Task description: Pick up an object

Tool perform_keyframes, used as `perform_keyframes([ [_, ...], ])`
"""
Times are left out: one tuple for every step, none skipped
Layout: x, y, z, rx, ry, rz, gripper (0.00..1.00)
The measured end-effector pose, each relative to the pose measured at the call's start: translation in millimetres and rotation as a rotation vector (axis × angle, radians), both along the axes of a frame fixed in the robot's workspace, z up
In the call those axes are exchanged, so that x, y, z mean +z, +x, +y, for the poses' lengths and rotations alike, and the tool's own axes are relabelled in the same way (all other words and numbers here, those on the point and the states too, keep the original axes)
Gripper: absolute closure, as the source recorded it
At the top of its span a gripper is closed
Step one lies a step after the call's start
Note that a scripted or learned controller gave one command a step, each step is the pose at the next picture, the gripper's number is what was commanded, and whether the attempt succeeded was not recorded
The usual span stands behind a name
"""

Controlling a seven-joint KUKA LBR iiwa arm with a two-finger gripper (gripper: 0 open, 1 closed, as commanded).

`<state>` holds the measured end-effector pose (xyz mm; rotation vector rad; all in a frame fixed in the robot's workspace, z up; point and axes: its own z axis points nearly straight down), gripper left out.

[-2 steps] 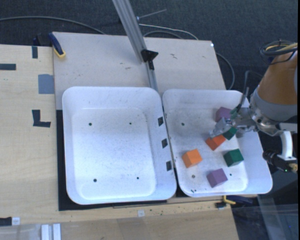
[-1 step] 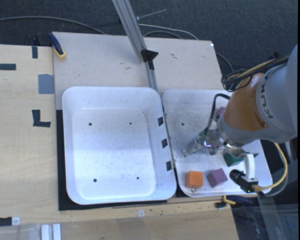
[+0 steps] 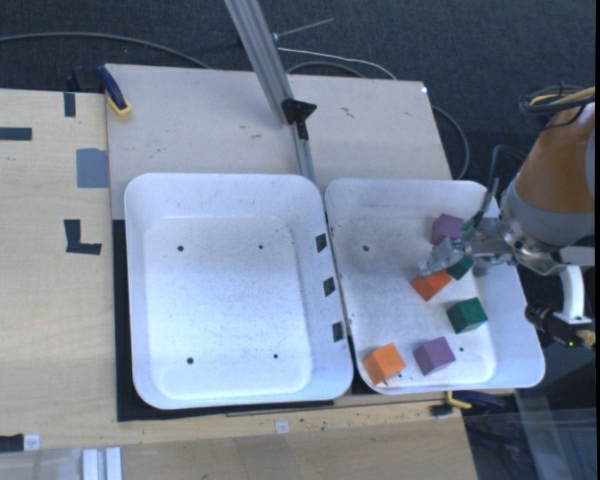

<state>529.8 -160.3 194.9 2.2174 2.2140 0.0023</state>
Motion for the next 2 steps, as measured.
perform_keyframes([
  [206, -27, -24, 0.002, 0.001, -0.001, 0.0],
  [35, -9, -49, 0.001, 0.006, 0.015, 0.0],
])
